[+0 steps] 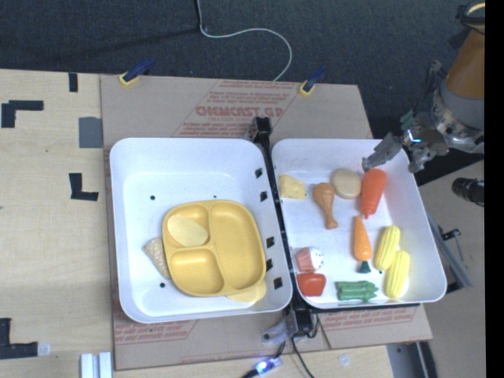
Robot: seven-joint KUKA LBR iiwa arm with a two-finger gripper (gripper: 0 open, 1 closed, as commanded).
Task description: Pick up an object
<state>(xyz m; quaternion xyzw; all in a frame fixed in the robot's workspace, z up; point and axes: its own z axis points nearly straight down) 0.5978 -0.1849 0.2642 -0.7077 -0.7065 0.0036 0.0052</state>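
Nearest to the gripper (396, 150) is the red pepper (372, 190), lying in the upper right part of the right bin (425, 235), so I take it as the likely target. It looks like a hollow plastic toy: light, stiff and smooth, so probably slippery. My judgement is that a hold across its narrower middle, fingers closing on the 2 long sides, would be safest, since the rounded top could squirt out.

Whether the gripper is open or closed I cannot tell; it hovers at the upper right rim of that bin, above and just right of the pepper, with nothing visibly in it.

Taking the pepper as landmark: a beige bun (346, 183) sits just beside it to the left, a chicken drumstick (326, 202) further left, and a yellow cheese wedge (292, 187) beyond that near the dividing wall. Below the pepper lies a carrot (361, 241); below and right are 2 corn cobs (393, 260) side by side. A green pod (356, 290) and a red tomato-like piece (311, 283) rest well below, along the near wall.

Far left of the pepper, the left bin (142, 172) holds a yellow divided tray (214, 246) with a pale oval slice (187, 229) in 1 compartment.
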